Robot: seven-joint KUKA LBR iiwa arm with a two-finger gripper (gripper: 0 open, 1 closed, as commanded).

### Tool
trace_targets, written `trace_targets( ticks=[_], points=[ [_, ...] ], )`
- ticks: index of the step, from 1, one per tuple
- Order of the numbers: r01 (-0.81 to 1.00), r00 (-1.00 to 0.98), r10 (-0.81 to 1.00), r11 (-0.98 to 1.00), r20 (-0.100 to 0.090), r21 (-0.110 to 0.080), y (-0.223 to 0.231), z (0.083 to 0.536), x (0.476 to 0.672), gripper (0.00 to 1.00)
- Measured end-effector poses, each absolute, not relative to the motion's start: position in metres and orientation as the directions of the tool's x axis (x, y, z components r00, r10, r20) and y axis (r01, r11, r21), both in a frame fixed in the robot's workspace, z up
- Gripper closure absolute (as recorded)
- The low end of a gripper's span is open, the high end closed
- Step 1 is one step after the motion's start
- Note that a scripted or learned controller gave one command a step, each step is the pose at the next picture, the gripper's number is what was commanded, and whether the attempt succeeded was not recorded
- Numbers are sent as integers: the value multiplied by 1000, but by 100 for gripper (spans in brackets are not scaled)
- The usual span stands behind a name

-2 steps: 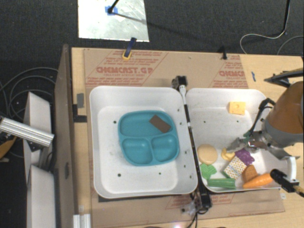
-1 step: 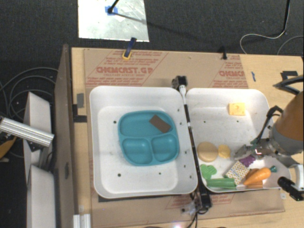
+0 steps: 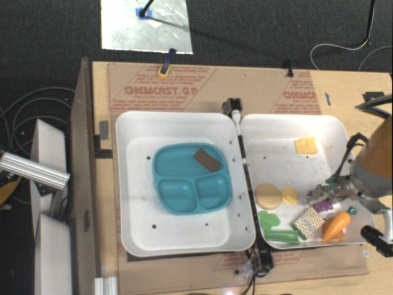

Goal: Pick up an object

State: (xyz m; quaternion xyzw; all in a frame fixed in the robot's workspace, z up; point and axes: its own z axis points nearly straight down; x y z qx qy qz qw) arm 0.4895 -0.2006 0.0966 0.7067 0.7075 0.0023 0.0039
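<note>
Up top, red letters on the table (image 3: 184,85) say CHEMCAST. Low down, the hand (image 3: 323,195) sits by the right bin's (image 3: 276,131) edge, near the carrot (image 3: 336,225); I cannot tell its grip.

Tray (image 3: 178,192) in left bin (image 3: 138,165)

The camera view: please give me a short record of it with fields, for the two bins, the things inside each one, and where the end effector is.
left bin: holds a blue divided tray
on tray: a brown rectangular block, in the large upper compartment
right bin: holds several toy foods
far part: a yellow square piece, alone
near part: a tan round disc, a small yellow piece, green pieces, a patterned block, a carrot
end effector: low over the right bin's near right part, just above the patterned block and carrot
grasp: cannot tell
</note>
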Motion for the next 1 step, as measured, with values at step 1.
trace_targets(
  ticks=[1],
  points=[
    [1000, -18, 1000, 18, 5, 12, -73, 189, 511, 100]
  ],
)
